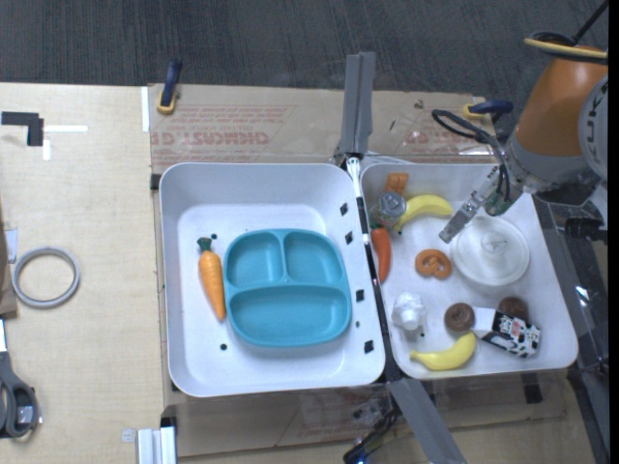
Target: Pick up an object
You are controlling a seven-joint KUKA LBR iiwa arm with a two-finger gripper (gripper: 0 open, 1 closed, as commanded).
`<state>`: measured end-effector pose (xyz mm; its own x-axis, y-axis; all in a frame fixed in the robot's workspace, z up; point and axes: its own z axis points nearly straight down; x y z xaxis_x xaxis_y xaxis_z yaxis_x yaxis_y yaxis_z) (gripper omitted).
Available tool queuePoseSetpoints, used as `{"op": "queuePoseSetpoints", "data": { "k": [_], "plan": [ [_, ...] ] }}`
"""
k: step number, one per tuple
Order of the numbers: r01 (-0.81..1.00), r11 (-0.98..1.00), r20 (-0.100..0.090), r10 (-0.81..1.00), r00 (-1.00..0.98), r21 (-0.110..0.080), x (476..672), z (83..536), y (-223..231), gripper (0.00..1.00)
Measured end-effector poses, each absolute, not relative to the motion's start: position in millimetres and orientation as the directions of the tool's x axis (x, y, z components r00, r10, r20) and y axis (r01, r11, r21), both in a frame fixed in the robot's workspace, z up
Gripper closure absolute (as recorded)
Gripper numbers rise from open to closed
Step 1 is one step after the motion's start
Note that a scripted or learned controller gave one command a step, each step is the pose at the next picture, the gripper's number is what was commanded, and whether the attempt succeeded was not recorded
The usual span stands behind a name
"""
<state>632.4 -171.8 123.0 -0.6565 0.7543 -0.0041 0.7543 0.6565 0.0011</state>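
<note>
Banana (447, 354) at right bin's (559, 288) front edge, cow-print carton (513, 333) in its front right corner, gripper (462, 220) over the back half beside second banana (426, 207), finger state unclear.

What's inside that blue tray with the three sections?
Nothing shows in the blue divided tray; all three sections look bare. A toy carrot lies beside it in the left bin, not inside. Whatever is under the tray is covered.
</note>
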Motion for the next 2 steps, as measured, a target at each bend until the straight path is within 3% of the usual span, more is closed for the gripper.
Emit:
{"op": "queuePoseSetpoints", "data": {
  "k": [1, 2],
  "plan": [
    [0.797, 0.604, 0.000, 0.797, -0.604, 0.000, 596.8, 91.7, -97.4, 0.00],
    [0.795, 0.606, -0.003, 0.795, -0.606, 0.002, 597.6, 101.5, -97.8, 1.00]
  ]
}}
